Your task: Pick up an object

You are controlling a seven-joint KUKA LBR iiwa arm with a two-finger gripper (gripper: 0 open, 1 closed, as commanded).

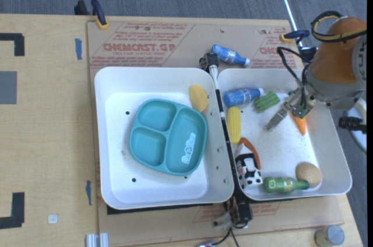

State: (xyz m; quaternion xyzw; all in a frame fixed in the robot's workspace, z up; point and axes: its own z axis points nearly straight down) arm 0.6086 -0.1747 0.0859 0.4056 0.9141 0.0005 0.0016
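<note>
Your gripper (278, 116) is down inside the right bin (326, 184), in the upper right of the frame, fingers (274, 122) spread a little with nothing between them. Just right of the fingertips lies an orange carrot (301, 124), tucked close under the wrist, and just above them a green leafy vegetable (267, 102). Touching that green piece on its left you have a blue bottle (241, 96) lying on its side. Below the bottle, along the bin's left wall, a yellow corn cob (233, 123) points down the frame. At the bin's lower edge you see a green bottle (283, 184) lying flat, a tan potato (308, 173) just beside its neck, and a black-and-white cow toy (250, 172) to its left. In the left bin (111, 123) sits a teal divided plate (168, 136), with a yellow lemon-like piece (199, 98) near its upper right corner. Another blue bottle (229, 56) lies on the desk (41, 141) above the bins.
</note>
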